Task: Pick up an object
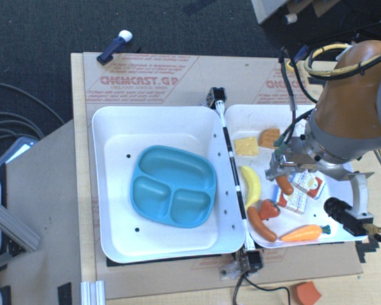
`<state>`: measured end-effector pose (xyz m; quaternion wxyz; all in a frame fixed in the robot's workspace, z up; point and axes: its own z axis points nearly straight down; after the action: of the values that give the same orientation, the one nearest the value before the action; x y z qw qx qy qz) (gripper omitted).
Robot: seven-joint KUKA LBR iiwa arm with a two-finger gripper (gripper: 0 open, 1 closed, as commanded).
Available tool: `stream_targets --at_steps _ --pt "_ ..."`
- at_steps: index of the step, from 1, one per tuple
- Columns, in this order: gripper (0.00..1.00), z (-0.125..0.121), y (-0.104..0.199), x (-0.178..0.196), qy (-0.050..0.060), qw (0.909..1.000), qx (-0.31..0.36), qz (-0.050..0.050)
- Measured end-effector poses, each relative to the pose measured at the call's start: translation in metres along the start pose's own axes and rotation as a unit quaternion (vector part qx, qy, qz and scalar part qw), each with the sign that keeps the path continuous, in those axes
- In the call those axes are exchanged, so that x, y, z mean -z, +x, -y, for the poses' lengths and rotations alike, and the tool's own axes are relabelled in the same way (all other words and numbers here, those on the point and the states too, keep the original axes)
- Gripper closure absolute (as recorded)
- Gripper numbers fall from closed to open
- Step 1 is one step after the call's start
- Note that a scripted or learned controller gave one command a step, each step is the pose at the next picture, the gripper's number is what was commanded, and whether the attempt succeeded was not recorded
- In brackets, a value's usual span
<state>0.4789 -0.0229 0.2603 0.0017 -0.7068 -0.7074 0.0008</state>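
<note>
Tray in left bin

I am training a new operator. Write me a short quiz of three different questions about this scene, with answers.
1. True or false: the blue tray lies in the left bin.
2. Which lies nearest the divider? A carrot B banana C cheese
3. Fill in: the gripper hangs over the ____ bin.

Key: 1 true. 2 B, the banana. 3 right; the right bin also holds the carrot and cheese.

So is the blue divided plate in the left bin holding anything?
Empty. The blue plate lies flat in the left bin, its three compartments all showing bare blue.
</note>
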Motion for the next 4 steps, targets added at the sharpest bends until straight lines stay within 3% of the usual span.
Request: stream_targets --at_steps 1,2,4 --pt "1.0 0.0 -0.026 -0.002 0.0 1.0 -0.001 0.0" --pt "1.0 0.0 -0.025 -0.026 0.0 1.0 -0.001 0.0" --pt "1.0 0.0 0.037 -0.008 -0.002 1.0 0.0 0.001"
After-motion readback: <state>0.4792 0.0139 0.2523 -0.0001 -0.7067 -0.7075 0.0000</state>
